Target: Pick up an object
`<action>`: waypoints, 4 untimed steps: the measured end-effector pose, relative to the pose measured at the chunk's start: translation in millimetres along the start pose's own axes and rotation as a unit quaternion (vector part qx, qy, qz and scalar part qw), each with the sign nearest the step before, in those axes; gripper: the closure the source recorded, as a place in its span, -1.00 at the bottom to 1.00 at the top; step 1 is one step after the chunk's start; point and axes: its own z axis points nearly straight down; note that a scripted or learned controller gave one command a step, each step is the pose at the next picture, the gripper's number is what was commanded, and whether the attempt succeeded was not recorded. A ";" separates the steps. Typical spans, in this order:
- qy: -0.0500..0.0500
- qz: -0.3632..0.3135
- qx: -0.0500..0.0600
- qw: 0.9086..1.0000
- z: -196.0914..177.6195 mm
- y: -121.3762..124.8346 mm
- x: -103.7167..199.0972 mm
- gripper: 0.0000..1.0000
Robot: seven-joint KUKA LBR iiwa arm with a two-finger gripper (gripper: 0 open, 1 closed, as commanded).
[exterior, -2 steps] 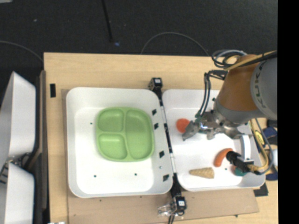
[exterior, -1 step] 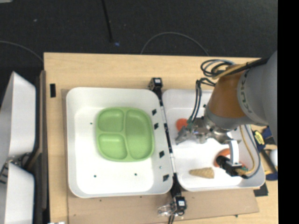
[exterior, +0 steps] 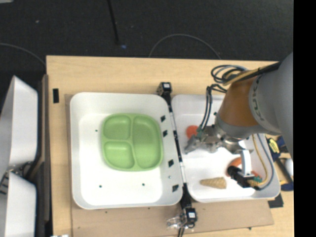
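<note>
If going for the tan cone (exterior: 213, 183) lying near the tool (exterior: 193, 143), off toward the bin's near wall: looks light and stiff, probably rolls easy, so best pinched across the wide end. Can't tell tool state from here, apart or together.
</note>
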 end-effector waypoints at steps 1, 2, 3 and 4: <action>0.001 0.003 -0.002 1.000 -11.5 1.1 -0.3 1.00; 0.000 0.001 -0.003 1.000 -54.7 2.4 -3.0 1.00; 0.000 -0.004 -0.005 1.000 -118.0 9.0 -7.6 1.00; 0.000 -0.004 -0.004 1.000 -166.8 10.7 -8.7 1.00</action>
